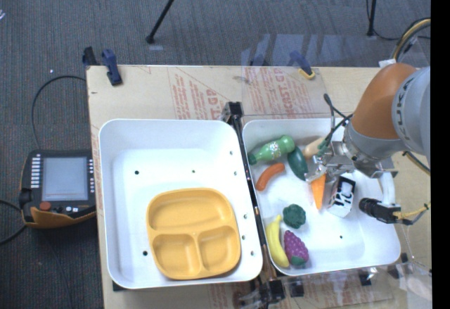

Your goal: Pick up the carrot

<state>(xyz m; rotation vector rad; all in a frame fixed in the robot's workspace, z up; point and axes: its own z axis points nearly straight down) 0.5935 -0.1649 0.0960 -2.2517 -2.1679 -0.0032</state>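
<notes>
The carrot [318, 191], an orange cone with its point toward the bin's front, is in the middle of the right bin [380, 248]. My gripper [329, 168] is directly over the carrot's wide end, with the orange-banded arm [383, 107] coming in from the right. The gripper body hides the top of the carrot, and I cannot make out whether the carrot is touched or gripped.
Around the carrot lie a white carton [342, 196], a dark green vegetable [297, 163], a green bottle [273, 150], an orange sausage-shaped piece [269, 175], broccoli [294, 215], a banana [276, 241] and purple grapes [296, 248]. The left bin [119, 160] holds a yellow divided plate [193, 231].
</notes>
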